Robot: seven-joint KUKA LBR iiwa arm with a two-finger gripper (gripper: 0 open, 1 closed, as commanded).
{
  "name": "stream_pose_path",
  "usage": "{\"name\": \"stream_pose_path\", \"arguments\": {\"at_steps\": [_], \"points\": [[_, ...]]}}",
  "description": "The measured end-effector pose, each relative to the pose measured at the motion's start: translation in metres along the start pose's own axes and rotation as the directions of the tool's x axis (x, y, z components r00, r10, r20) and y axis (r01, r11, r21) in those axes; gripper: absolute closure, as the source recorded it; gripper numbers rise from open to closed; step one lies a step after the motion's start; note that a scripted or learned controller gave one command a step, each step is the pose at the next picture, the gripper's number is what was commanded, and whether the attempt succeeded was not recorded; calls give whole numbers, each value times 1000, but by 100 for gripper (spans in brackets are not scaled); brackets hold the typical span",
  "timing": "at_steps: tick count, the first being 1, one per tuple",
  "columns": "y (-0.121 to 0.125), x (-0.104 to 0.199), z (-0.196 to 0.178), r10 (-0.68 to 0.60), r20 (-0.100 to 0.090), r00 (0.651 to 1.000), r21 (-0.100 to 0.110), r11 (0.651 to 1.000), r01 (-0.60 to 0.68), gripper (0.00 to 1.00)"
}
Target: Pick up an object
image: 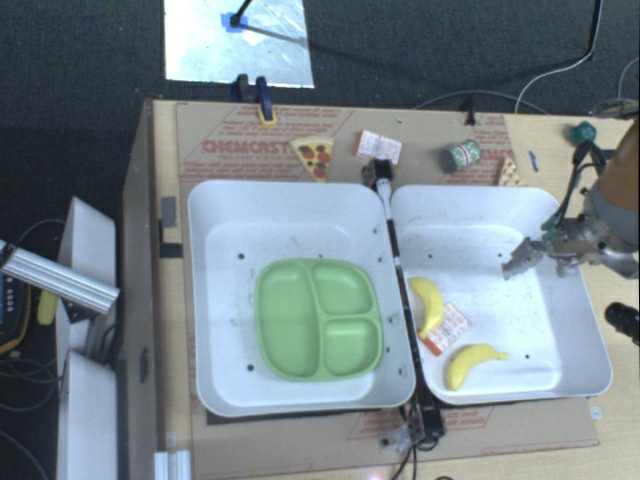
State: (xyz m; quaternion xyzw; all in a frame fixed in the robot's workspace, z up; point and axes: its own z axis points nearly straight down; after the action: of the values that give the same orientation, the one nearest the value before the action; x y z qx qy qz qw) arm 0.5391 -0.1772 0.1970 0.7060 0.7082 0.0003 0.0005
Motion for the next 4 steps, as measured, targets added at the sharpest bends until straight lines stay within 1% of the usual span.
{"name": "stream_pose_path", "arguments": {"at_steps": [1,2,3,4], "points": [[10,62,22,-1,-1,1000,0,1000,1,0],[18,90,88,-1,-1,1000,2,1000,1,0],[11,88,113,2,0,1000,1,1000,-2,0],[12,88,103,1,0,1000,-1,1000,-1,100]]}}
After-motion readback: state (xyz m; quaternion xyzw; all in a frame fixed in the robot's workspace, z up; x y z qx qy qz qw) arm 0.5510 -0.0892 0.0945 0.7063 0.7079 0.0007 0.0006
